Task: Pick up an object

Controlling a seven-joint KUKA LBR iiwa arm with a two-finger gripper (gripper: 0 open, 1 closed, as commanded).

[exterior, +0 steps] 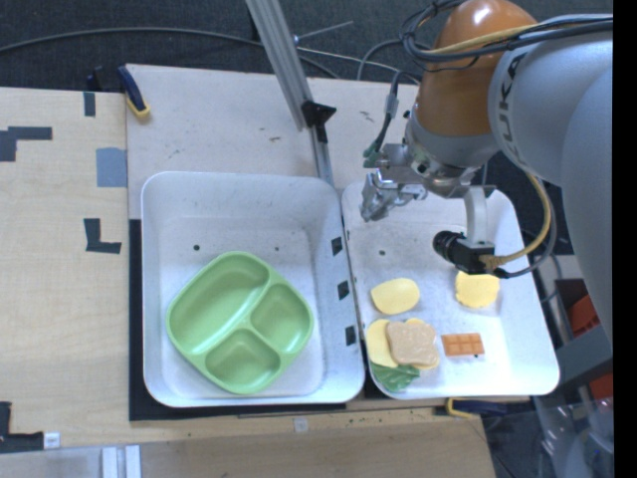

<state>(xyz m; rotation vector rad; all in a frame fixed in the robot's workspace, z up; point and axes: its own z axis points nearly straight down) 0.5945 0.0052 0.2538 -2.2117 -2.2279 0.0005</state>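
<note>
Gripper (379, 201) hovers above right bin (518, 361), apparently holding nothing; toy food (410, 343) below.

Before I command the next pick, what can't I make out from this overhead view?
- Gripper: fingers small and blurred in the camera view; open or shut cannot be told.
- Green leaf-shaped piece: mostly hidden under the tan bread-slice toy.
- Right white bin: far corner covered by the grey arm.
</note>
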